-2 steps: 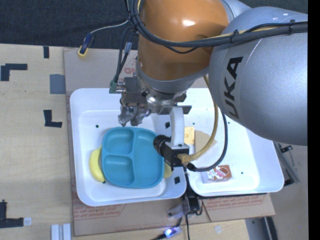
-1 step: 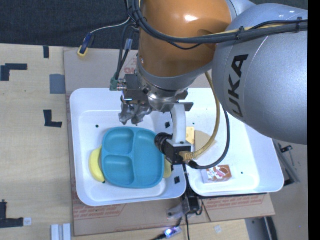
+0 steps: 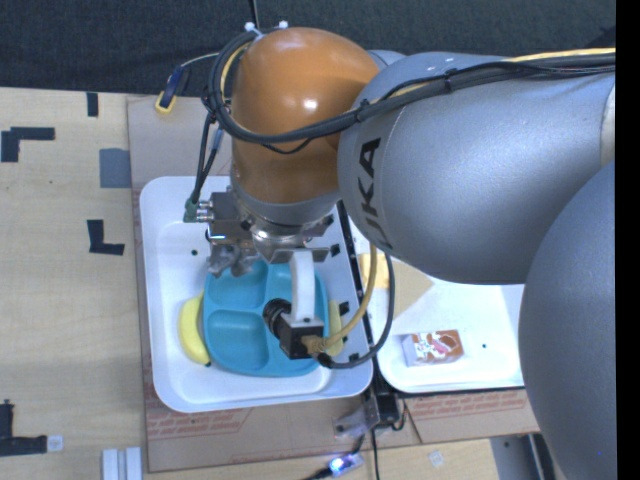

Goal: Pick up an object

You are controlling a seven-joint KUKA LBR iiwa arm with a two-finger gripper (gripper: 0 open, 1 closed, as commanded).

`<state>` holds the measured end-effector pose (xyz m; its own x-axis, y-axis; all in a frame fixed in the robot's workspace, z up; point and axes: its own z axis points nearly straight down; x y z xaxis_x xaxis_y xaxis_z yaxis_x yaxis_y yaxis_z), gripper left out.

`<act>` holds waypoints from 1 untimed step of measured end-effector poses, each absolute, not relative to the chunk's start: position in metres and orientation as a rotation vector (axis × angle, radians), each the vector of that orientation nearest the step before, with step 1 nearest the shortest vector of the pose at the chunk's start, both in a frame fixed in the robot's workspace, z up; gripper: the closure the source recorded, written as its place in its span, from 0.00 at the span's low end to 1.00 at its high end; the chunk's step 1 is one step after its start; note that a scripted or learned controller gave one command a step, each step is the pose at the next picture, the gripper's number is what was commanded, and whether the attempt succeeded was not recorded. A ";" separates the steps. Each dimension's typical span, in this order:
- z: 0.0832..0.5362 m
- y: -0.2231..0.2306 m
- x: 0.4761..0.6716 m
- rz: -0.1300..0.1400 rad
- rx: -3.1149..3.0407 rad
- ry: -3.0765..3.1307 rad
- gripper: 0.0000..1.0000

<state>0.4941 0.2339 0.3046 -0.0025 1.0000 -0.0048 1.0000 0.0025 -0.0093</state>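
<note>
Over the left bin (image 3: pixel 158 268), the gripper (image 3: pixel 228 256) hangs low beneath the orange band (image 3: pixel 290 88) of the grey arm (image 3: pixel 480 178). The arm sweeps in from the right and covers the far part of both bins. Whether the gripper is wide, narrow or closed on anything cannot be told (its working end sits under the wrist hardware and is seen almost from above). It is very close to the far-left part of a blue tray (image 3: pixel 240 333), though contact cannot be judged from this angle.

That blue tray, a moulded dish with several compartments, lies flat in the near half of the left bin, reaching toward the bin's near right corner. A yellow curved piece (image 3: pixel 192 330) lies against the tray's left side, between the tray and the bin's left wall, and appears to touch the tray.

The right bin (image 3: pixel 480 376) shows along its near edge, and a small red, white and brown packet (image 3: pixel 433 346) lies flat there, close to the near left corner and well apart from the tray. Both bins rest on the pale bench (image 3: pixel 60 318), which carries black marks toward its left edge.
</note>
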 end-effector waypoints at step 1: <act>0.330 0.233 0.483 0.002 -2.217 -2.224 1.00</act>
<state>0.4827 0.2334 0.3297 -0.0030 1.0000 0.0001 1.0000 0.0030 -0.0017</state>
